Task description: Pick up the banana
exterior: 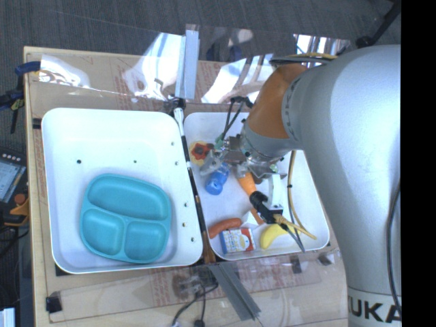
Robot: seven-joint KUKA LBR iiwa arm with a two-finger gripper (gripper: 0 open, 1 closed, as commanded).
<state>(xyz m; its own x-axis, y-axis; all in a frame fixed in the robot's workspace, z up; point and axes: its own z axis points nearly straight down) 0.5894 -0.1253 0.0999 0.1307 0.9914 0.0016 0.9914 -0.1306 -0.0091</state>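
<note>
**Banana not yet lifted**

Banana (272,236) is lying in the right bin (315,213), near its front edge, just beside a small carton (236,240). Nothing is gripping it; the whole pick is remaining. Tool (235,157) is hanging over the bin's back half, well apart; grip state: cannot tell. Long axis is running from front-left to back-right, tip toward the bin's right wall.

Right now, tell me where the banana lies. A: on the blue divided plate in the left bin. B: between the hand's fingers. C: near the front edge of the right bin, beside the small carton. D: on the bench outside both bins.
C: the banana lies on the floor of the right bin near its front edge, just right of the small carton.
</note>
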